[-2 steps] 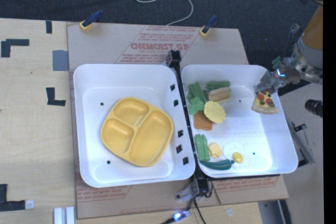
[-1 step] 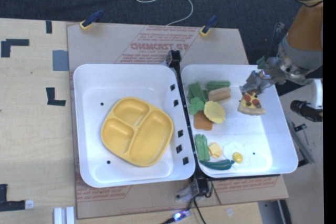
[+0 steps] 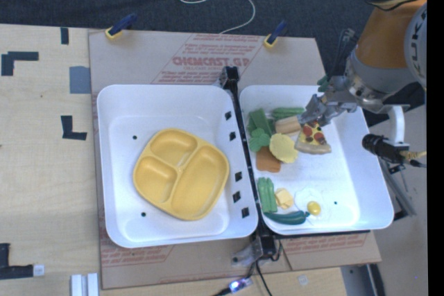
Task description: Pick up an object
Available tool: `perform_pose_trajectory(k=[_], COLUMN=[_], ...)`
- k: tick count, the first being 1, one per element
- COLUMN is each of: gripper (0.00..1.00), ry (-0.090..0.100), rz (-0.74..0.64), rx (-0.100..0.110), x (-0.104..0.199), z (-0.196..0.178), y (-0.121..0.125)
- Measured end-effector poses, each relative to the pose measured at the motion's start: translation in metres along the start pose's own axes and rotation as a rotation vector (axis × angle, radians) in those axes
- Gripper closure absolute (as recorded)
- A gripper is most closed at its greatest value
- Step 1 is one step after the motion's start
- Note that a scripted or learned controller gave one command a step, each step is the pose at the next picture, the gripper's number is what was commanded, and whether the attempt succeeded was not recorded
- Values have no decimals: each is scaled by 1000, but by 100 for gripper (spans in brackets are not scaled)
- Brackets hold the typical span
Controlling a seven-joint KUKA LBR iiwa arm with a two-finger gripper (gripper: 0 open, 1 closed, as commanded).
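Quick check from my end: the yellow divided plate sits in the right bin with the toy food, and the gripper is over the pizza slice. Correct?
Not quite. The camera view shows the yellow divided plate alone in the left bin. The toy food lies in the right bin, and the gripper is over the pizza slice, as you said.

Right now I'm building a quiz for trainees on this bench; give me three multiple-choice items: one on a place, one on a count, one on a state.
1. The yellow tray lies in:
A the left bin
B the right bin
C the cardboard

2. The yellow tray has how many compartments?
A two
B three
C five

3. The gripper is:
A over the yellow tray
B over the toy food in the right bin
C outside both bins

Key: 1 A, it sits inside the left bin. 2 B, three hollows show. 3 B, it hangs above the pizza slice.
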State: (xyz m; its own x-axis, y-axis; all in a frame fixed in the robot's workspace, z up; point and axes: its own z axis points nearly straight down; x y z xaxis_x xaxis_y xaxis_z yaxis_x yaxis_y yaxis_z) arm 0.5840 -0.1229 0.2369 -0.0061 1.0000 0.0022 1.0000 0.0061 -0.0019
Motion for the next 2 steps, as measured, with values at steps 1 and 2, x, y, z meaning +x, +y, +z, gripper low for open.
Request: perform_pose_trajectory(k=[1, 2], gripper=[100, 100], ry=[-1, -1], rz=[1, -1], rx=[1, 0], x=[46, 102], z=[7, 2], y=[-5, 4])
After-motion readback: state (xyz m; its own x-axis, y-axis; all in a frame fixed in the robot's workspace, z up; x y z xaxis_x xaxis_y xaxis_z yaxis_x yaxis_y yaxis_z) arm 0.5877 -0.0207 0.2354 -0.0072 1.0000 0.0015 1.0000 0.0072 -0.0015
